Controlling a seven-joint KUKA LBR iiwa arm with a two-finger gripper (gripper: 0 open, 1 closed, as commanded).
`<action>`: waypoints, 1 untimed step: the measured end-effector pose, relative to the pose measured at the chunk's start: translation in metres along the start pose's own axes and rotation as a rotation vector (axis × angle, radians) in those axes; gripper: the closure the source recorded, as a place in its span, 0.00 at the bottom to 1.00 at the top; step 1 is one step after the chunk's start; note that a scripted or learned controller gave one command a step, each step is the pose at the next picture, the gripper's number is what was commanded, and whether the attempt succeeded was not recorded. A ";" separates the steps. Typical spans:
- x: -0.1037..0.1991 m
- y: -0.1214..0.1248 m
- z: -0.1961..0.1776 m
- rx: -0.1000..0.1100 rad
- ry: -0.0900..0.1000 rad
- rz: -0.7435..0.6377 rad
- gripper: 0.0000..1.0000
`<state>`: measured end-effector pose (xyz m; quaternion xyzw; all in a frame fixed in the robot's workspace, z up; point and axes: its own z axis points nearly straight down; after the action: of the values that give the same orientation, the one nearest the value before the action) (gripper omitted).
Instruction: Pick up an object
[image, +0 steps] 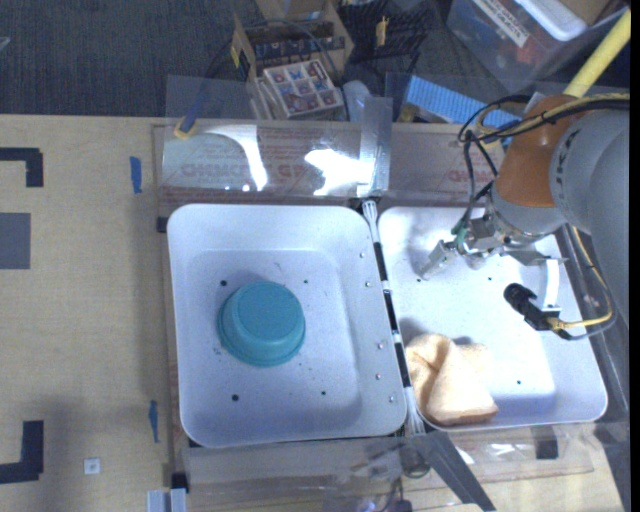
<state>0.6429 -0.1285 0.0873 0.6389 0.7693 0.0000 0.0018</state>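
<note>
A teal round bowl (262, 322) lies upside down in the middle of the left bin (190, 240). A tan, bread-like soft object (450, 380) rests in the front left corner of the right bin (580, 390). My gripper (434, 262) hangs over the back left part of the right bin and points down and left. It is well behind the tan object and apart from it. The grey arm with its orange band (528, 165) comes in from the right.
A black cable fitting (528, 305) and a white cable hang from the wrist over the right bin. A shiny plastic wall (270, 160) runs behind both bins. Boxes and clutter (300, 70) sit beyond it. The wooden bench (80, 300) extends to the left.
</note>
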 end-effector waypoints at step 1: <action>0.002 -0.042 -0.001 -0.003 0.001 -0.111 0.00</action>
<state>0.6015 -0.1342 0.0880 0.5954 0.8034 0.0013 0.0022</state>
